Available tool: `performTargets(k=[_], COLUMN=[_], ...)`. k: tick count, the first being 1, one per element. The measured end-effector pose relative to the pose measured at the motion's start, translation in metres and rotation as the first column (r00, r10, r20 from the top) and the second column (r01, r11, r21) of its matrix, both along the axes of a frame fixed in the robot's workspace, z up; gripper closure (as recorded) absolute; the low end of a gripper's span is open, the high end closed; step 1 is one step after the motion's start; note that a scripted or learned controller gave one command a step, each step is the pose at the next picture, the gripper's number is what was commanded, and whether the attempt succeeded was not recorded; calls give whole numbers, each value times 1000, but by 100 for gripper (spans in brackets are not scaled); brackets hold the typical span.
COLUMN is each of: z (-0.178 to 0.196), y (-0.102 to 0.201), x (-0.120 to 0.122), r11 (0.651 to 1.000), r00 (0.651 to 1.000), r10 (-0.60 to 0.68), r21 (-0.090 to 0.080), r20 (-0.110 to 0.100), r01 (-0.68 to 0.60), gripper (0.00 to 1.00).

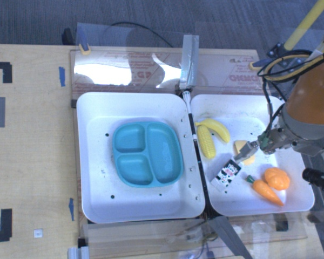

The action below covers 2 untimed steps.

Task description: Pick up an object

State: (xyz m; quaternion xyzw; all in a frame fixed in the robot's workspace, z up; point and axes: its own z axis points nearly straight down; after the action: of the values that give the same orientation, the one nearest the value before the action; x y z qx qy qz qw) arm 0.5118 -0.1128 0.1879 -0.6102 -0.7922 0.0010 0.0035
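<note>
Teal tray (148,154), yellow banana (216,129) (orange carrot (267,191))

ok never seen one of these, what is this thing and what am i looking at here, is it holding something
This is one picture from a camera fixed above a workbench, looking down at a slant. The grey machine with the orange band coming in from the right is a robot arm. At its tip is a gripper, a two-finger claw for picking things up.

On the bench sit two shallow white bins side by side. The left bin holds a blue divided plate. The right bin holds toy food: a banana, a corn cob, a carrot, an orange fruit, a pale yellow wedge and a small black and white item.

The gripper sits low over the pale wedge. The picture is too small to tell whether anything is between its fingers, so I would not say it holds anything.
</note>
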Motion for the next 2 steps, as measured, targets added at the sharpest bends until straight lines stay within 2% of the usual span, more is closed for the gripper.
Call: performTargets(k=[1, 2], z=[-100, -98], y=[-81, -101], x=[34, -26], r11=[999, 999], r00=[999, 999], r10=[-33, -43], r21=[-5, 10], r20=[14, 14], r01=[33, 43], gripper=[0, 0])
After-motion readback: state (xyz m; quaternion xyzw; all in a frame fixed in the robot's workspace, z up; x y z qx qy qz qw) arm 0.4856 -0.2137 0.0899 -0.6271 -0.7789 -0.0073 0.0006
